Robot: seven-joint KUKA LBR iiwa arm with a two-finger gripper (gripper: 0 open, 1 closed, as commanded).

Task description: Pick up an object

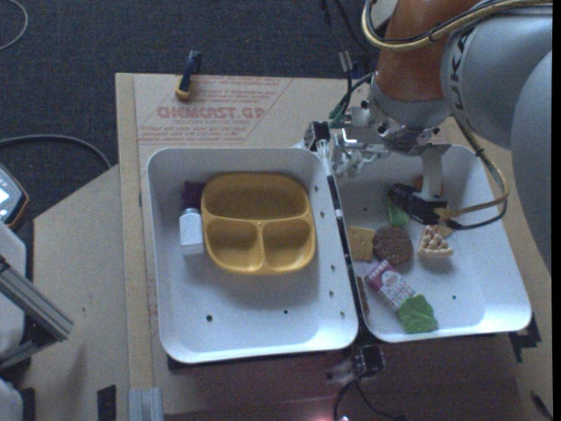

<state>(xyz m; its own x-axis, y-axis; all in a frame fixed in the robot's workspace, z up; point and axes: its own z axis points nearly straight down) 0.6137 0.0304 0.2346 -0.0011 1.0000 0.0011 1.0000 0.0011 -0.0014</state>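
Gripper above the far corner of the right bin, near the middle wall; impossible to tell whether open or closed. Nearer in this bin, apart from it: brown patty, cracker, perhaps a waffle piece, red packet, green leaf. In the left bin, a yellow plate.

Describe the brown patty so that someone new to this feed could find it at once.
Look at the right bin of the two white ones. Near its middle three small food pieces lie in a row: a tan square next to the divider, then the patty, then a pale wedge. The patty is the only round, dark brown piece among them.
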